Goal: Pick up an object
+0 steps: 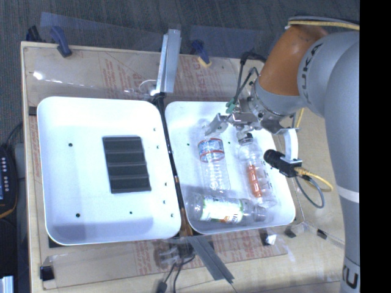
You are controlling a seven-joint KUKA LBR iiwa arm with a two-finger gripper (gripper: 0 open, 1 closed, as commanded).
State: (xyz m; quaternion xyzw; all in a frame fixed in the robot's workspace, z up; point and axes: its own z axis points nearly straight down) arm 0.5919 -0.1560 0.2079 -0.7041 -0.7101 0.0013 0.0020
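Three clear plastic bottles lie in the right bin (182, 116). One with a blue label (212, 159) lies in the middle. One with an orange label (256, 177) lies to its right. A third with a white and green label (225, 210) lies across the front. A black ribbed block (126, 163) rests in the left bin (56, 116). My gripper (240, 127) hangs over the back of the right bin, just above the capped ends of the two upright-lying bottles. It looks open and nothing sits between its fingers.
A metal bar (168, 60) stands at the back where the bins meet. Blue clamps (61, 41) hold the bench's rear edge. A black plug with a yellow cable (308, 179) juts over the right bin's right rim. The arm's bulk covers the right side.
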